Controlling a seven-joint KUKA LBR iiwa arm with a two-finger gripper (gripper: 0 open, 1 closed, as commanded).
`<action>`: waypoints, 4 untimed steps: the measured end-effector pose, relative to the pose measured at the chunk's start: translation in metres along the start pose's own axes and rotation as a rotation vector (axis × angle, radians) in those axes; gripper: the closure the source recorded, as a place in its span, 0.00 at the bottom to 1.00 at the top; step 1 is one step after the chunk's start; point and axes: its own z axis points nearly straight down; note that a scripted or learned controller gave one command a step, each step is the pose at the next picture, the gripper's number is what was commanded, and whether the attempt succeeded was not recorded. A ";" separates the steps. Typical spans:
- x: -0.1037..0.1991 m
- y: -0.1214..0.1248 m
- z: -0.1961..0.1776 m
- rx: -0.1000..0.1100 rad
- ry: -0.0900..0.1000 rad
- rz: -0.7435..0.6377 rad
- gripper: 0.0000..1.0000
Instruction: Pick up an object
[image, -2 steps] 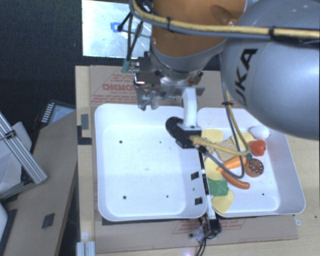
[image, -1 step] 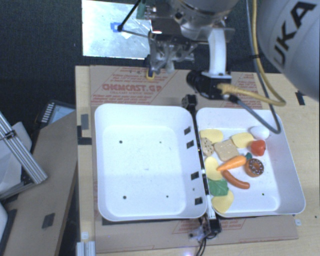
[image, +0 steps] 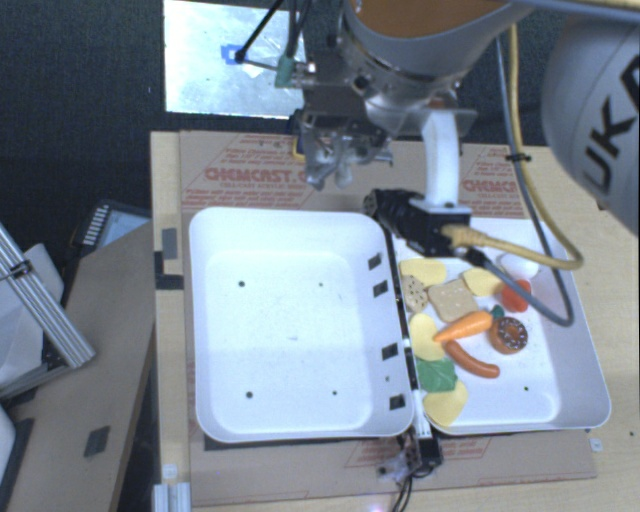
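Camera view, nearest edge of desk (image: 250, 470): left bin (image: 290, 330) beside right bin (image: 560, 400), rims touching along the middle; toy food clustered at right bin's left side: yellow piece (image: 446, 404) nearest, green leaf (image: 436, 374), red sausage (image: 472, 361), carrot (image: 463, 326), donut (image: 510, 335), cracker (image: 452, 298), tomato (image: 516, 295) farther back; beyond the bins, jaws (image: 335, 165) hanging over brown cardboard (image: 250, 175), well apart from the food; nothing seen between them; width of gap: cannot tell.
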 end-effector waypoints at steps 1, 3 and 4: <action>0.000 -0.007 0.008 0.000 0.000 0.001 1.00; 0.000 -0.028 0.010 0.000 0.000 0.001 1.00; 0.000 -0.028 0.000 -0.002 0.001 0.001 1.00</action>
